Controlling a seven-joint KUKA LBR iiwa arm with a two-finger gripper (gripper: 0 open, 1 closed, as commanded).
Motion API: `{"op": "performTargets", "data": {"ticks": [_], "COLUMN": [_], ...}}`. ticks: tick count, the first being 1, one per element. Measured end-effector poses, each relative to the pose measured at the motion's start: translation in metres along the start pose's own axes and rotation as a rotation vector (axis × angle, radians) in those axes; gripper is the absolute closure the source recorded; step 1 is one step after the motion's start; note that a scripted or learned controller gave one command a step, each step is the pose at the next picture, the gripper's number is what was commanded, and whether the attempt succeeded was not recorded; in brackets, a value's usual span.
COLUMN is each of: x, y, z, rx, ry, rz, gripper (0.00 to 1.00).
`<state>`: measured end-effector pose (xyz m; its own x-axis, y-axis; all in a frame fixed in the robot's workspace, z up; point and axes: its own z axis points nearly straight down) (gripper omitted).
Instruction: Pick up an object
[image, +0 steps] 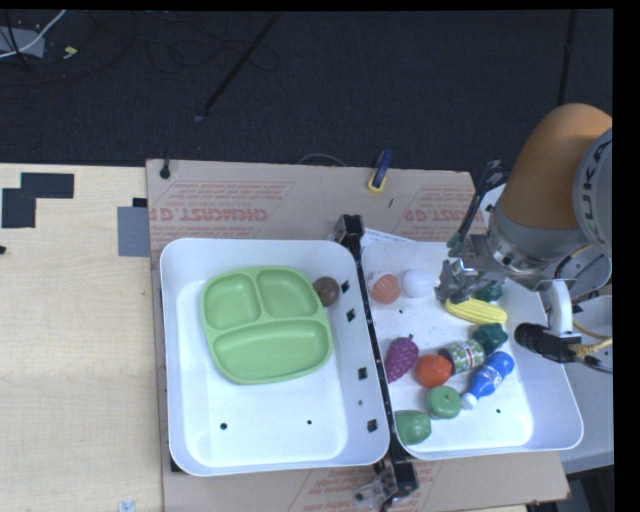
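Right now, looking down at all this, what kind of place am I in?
Probably a robotics lab test bench. A grey arm with an orange band reaches over two white bins, one holding a green divided plate, the other toy food such as a corn cob.

Mirrored "CHEMCRST" print on cardboard (225, 205)
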<state>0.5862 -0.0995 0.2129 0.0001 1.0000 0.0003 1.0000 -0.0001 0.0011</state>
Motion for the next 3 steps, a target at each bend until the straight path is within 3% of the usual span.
{"op": "performTargets", "data": {"ticks": [1,3], "x": [-0.001,0.111], "y": [0.000,0.026], "z": [-0.015,0.001], "rx": [0.002,0.003], "ry": [0.000,0.002], "rz": [-0.001,-0.005], "gripper": [1.00,1.00]}}
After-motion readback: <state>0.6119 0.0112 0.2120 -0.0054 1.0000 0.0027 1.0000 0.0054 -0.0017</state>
